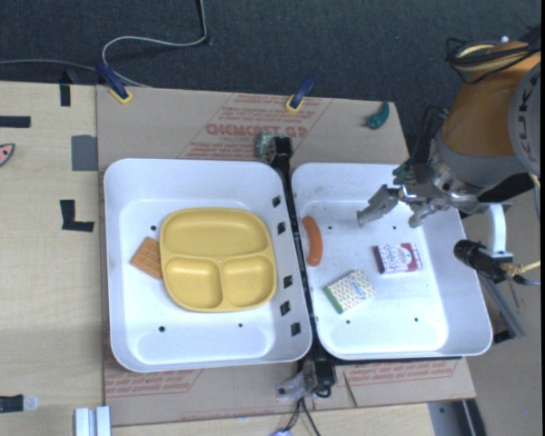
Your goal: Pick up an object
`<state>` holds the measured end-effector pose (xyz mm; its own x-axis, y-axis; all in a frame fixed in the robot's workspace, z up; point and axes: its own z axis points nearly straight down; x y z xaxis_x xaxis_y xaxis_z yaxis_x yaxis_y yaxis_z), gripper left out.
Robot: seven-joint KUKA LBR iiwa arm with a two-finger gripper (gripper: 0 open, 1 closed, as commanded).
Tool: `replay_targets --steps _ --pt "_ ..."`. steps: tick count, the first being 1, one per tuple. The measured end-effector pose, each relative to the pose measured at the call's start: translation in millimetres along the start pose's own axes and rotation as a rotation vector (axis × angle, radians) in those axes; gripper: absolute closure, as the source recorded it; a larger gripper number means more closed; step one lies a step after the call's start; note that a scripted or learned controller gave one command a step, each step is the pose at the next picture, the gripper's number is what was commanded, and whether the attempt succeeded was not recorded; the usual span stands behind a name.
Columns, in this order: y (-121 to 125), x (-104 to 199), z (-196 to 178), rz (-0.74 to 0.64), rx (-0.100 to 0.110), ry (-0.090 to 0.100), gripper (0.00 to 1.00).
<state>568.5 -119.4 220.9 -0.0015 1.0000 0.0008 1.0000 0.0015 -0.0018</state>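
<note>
Progress: early stage, I judge. No object is between the fingers, so the pick is not yet done; approach, closing and lift are all left.
Hand: the hand (pixel 399 209) is in the upper right of the frame, above the upper part of the right bin (pixel 436 339). Two fingers are spread apart, so it is open, holding nothing.
Arm: grey w/ orange band, comes in from the right edge of the frame.
Candidate objects: three things lie in the right bin, all free on the bin floor.
Red-white packet: the small packet (pixel 398 259) is just below the hand in the frame, nearest to it. Flat, rectangular, red w/ white print; prob. the easiest target from here.
Green-white box: the small box (pixel 349 291) is lower, center-right of the frame, turned at an angle. Light colour w/ green pattern.
Sausage: an orange-red sausage shape (pixel 313 241) lies near the left wall of the right bin, long axis approx. vertical in the frame.
Left bin: the left bin (pixel 127 334) holds a yellow divided plate (pixel 220 257) w/ three compartments, and a brown cracker-like piece (pixel 147 258) touching the plate's left side, partly under it.
Tabletop: the tabletop (pixel 36 271) is light wood w/ cardboard under the bins.
Left to do: lower onto one object, close, lift.
</note>
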Motion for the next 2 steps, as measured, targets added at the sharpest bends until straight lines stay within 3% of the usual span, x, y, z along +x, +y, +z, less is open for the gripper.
replay_targets --steps 1,2 --pt "-8.7 12.0 120.9 0.001 0.004 0.001 0.0" --pt "-77.4 19.2 135.0 0.002 -0.004 -0.001 0.0"
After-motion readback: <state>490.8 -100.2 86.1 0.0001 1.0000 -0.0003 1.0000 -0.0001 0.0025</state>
